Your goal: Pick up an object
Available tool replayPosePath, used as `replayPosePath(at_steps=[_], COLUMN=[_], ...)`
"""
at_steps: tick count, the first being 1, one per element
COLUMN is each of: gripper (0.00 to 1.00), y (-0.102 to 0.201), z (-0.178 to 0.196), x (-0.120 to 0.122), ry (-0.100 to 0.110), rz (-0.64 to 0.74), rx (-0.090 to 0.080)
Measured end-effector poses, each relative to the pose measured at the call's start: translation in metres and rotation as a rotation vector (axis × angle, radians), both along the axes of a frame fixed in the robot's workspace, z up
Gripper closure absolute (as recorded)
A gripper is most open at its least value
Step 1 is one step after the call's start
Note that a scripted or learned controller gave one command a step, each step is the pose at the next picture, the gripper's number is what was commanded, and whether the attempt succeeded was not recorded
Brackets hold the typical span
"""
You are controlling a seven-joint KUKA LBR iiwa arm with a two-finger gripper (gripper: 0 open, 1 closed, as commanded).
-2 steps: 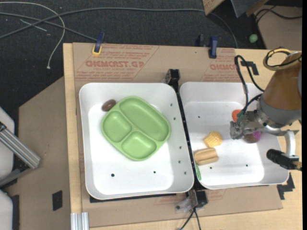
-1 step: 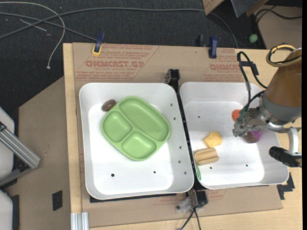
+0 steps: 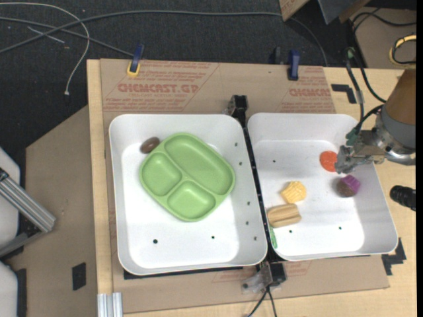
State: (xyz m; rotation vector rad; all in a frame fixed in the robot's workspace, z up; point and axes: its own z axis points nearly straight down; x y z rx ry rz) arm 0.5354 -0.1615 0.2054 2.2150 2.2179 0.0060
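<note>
Left bin [image 3: 125,177]: green divided tray [image 3: 188,176], brown object [image 3: 151,144] at its 10 o'clock. Right bin [image 3: 291,127]: gripper [image 3: 346,166] between orange object [image 3: 328,160] and purple object [image 3: 349,185]; yellow piece [image 3: 294,192], tan roll [image 3: 284,215] at 7 o'clock.

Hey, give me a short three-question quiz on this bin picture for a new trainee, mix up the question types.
1. True or false: the green divided plate lies in the left bin.
2. Multiple choice: which item lies nearest the gripper? A) the tan bread roll B) the orange-red piece C) the small brown piece
3. Fill in: the purple piece lies in the ____ bin.

Key: 1 true. 2 B; the orange-red piece sits right beside the gripper in the right bin. 3 right.
</note>
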Motion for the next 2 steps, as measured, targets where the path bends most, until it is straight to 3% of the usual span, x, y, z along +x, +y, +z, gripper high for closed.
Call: replayPosePath(at_steps=[1,2], gripper=[1.00,1.00], y=[0.000,0.047], z=[0.041,0.029], x=[0.001,0.012], ry=[0.001,0.010], rz=[0.000,0.004], rx=[0.001,0.005])
